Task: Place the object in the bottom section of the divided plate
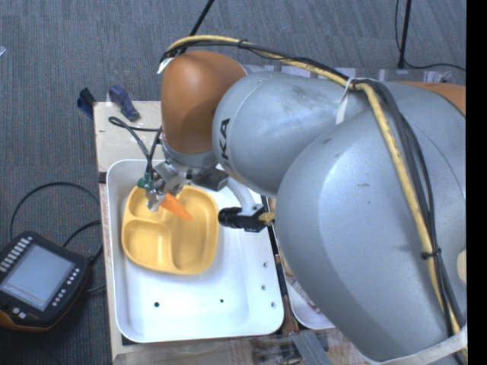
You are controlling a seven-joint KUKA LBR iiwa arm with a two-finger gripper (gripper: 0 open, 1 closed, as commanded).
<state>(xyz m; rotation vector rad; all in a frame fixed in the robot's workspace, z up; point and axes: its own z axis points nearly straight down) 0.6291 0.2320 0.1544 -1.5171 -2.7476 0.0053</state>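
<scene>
At the far left of the camera view you see a teach pendant (36, 278) lying on the grey carpet (46, 52), its lower corner cut off by the frame edge and its black cable (47, 196) looping toward the bench. On the bench's upper left corner rest two blue-handled clamps (106, 101), small and hard to make out.

Next comes the left white bin (190, 310), holding a yellow divided plate (170, 234) with three sections. The plate's upper edge is hidden under the gripper (161, 192). An orange carrot-shaped object (178, 207) lies tilted in the plate's upper right section, its upper end at the fingertips; you cannot tell whether the fingers are clamped on it or merely touching it, since the wrist covers them. The sections nearest the bottom of the view show bare yellow.

Just right of the plate a black fitting (237, 218) juts from the arm over the bin's right wall.

The arm (342, 204), grey with an orange band (194, 97), fills the centre and right, and it hides nearly all of the right white bin (304, 316), of which you see a sliver of rim. A yellow cable (396, 150) and a black one run along the arm's casing.

At top right, a thin stand (405, 21) rises from the carpet, cut off by the upper edge.
</scene>
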